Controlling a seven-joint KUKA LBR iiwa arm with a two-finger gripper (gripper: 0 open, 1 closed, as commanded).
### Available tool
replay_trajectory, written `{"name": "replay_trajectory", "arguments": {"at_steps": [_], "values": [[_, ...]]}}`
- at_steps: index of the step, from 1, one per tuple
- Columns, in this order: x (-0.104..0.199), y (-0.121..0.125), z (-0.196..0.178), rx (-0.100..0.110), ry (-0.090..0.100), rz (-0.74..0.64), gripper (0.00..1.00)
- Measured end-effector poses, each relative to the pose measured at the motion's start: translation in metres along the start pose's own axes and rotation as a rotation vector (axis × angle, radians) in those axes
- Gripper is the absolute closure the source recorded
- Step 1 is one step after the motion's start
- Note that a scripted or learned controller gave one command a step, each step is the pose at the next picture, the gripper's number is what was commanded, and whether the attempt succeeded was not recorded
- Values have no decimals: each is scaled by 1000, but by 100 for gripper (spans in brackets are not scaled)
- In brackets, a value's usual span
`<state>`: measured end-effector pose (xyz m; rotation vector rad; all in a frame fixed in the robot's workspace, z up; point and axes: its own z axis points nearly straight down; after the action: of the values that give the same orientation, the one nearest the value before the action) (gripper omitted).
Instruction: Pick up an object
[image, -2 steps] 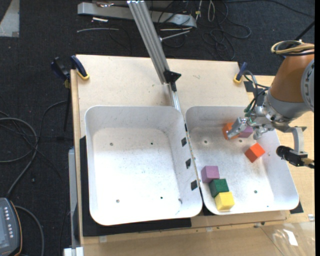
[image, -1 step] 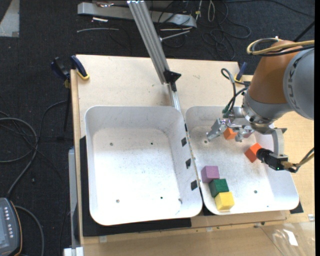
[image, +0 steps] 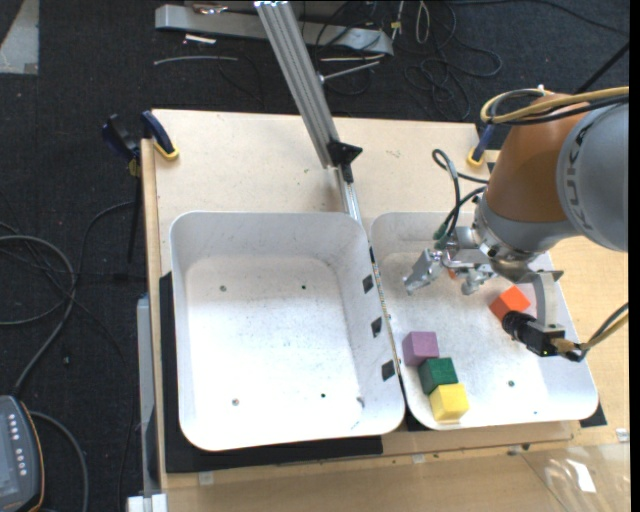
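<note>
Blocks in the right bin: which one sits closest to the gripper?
The orange block, just right of the gripper. The purple block, green block and yellow block sit in a row nearer the front.

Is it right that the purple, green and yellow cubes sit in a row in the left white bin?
Not quite: the camera view shows the purple cube, green cube and yellow cube in a row in the right white bin, not the left.

arm (image: 560, 170): reaching in from right | jaws: spread apart, holding nothing
</note>
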<state>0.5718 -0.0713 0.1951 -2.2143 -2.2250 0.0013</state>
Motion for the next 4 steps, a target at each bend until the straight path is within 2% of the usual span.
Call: {"name": "replay_trajectory", "arguments": {"at_steps": [1,2,3,4], "values": [[-50,22,-113,-13,-6,7,0],[-76,2,3,6,-1,8,0],[-108,66,99,0,-3,4,0],[-107,67,84,-5,-4,1,100]]}}
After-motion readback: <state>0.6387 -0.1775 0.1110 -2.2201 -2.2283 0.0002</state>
